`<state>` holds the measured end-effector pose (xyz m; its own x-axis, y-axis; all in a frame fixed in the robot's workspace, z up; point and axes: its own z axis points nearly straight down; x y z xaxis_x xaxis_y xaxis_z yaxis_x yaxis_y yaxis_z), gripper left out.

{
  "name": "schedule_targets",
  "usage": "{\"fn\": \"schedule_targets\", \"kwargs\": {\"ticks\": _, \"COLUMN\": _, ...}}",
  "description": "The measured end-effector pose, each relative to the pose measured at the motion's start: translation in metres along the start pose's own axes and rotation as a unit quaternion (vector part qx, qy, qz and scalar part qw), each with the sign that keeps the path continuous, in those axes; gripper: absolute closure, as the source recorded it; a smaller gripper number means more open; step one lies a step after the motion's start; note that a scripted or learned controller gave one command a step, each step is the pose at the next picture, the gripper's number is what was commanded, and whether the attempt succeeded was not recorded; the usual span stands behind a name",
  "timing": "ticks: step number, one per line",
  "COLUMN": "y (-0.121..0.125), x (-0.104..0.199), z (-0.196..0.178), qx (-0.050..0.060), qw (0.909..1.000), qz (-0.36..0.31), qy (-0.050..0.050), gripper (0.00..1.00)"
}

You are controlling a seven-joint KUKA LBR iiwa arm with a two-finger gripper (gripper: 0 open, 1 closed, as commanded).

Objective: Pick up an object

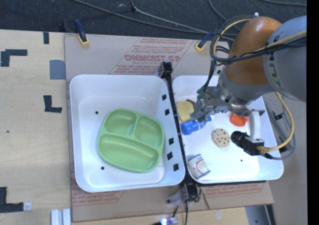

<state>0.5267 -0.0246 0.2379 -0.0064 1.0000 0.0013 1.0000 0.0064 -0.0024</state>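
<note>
My gripper [202, 115] hangs low over the right bin [234, 171], near its left wall. A blue object [191, 126] sits just below the fingertips, touching or nearly touching them. A yellow item [185, 109] lies right beside it to the upper left. A round speckled cookie [220, 137] rests mid-bin, an orange piece [238, 119] lies to its upper right, and a small white can [199, 165] sits near the front edge. The arm's wrist hides the rear part of this bin.
The left bin [87, 89] holds a green divided plate [131, 140]. A black divider [172, 119] runs between the bins. A black cable fitting [245, 142] hangs off the arm over the right bin's right side.
</note>
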Motion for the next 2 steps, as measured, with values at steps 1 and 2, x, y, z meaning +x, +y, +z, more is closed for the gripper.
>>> {"fn": "schedule_targets", "kwargs": {"ticks": 1, "y": 0.007, "x": 0.05, "z": 0.014, "qx": 0.001, "qw": 1.0, "qz": 0.0, "qy": 0.0, "gripper": 1.0}}
{"fn": "schedule_targets", "kwargs": {"ticks": 2, "y": 0.019, "x": 0.1, "z": 0.006, "qx": -0.001, "qw": 1.0, "qz": 0.0, "qy": 0.0, "gripper": 1.0}}
